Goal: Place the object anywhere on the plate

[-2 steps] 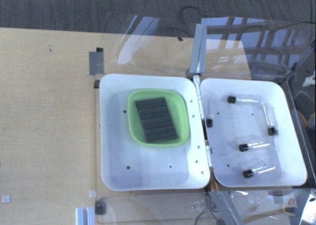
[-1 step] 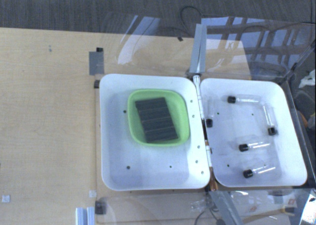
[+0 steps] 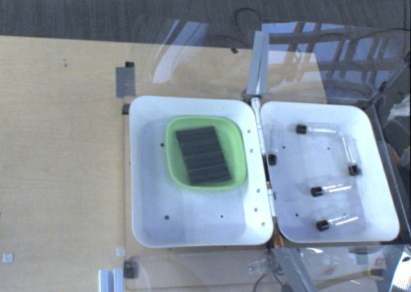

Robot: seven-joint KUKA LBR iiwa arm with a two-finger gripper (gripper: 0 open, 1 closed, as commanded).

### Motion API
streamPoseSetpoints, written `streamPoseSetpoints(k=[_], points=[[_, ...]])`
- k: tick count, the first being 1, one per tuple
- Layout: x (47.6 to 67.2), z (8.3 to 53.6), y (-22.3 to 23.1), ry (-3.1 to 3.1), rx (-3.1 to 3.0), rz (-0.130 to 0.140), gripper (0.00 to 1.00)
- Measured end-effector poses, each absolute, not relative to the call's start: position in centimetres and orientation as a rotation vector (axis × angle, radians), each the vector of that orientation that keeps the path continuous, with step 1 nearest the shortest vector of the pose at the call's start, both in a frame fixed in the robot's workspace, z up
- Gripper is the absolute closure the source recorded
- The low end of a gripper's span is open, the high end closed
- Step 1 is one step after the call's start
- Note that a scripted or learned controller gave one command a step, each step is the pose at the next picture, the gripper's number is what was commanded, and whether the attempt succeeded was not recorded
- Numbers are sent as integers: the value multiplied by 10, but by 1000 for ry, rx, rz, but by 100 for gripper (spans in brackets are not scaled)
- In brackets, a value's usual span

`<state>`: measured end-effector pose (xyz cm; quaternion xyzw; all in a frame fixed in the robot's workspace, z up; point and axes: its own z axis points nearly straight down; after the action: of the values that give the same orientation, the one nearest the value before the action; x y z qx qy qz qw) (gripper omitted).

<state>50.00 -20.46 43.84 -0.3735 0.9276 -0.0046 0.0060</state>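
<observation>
One dark grey ribbed rectangular block lies flat on the square green plastic plate inside the left-hand shallow white bin.

Green plate, dark ribbed block, white bins

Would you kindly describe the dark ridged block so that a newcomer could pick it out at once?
Start at the left white bin of the two shallow bins on the wooden bench. In its upper half lies a light green square plate with rounded corners. The dark grey ridged rectangular block lies on that plate, slightly tilted; unlike the clear black-capped tubes in the right white bin, it is opaque, flat and broad.
</observation>
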Motion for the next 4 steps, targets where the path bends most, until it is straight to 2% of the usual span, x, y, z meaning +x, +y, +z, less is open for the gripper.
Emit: streamPoseSetpoints(k=[1,2,3,4], points=[[497,438,-205,2683,-1614,-15,0],[489,407,-206,2448,-1958,-13,0],[489,437,-205,2158,-2273,-17,0],[489,437,-204,2096,-2331,-17,0]])
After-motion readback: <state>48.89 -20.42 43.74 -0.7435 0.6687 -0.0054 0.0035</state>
